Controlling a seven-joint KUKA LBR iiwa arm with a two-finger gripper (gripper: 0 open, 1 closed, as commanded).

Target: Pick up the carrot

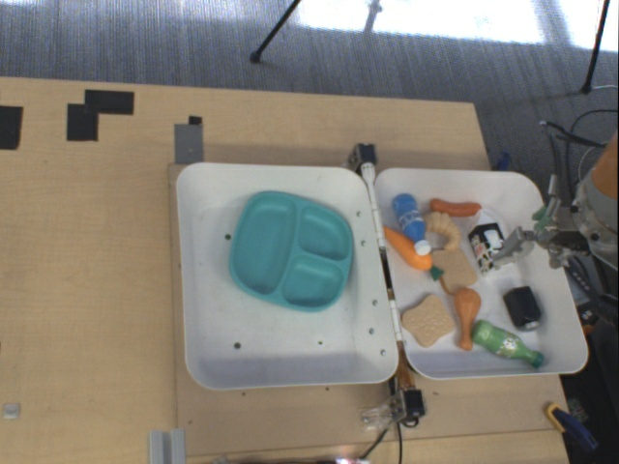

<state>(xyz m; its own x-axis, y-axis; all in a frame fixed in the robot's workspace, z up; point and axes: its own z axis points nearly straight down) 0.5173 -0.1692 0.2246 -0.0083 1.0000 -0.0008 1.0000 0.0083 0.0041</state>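
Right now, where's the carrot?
The carrot lies in the right bin, along its left wall, just below the blue bottle and left of the bread.

carrot: orange, slim, tapered
pose: flat, slanting from upper left to lower right
place: right bin, by its left wall, under the blue bottle

The scene is seen from one camera, placed high above the wooden bench and tilted down at a slant. Both white bins are taken in whole: the left bin near the middle of the frame, the right bin toward the right edge. A strip of grey floor with what are perhaps tripod legs is included at the top, so the camera is set rather far back.
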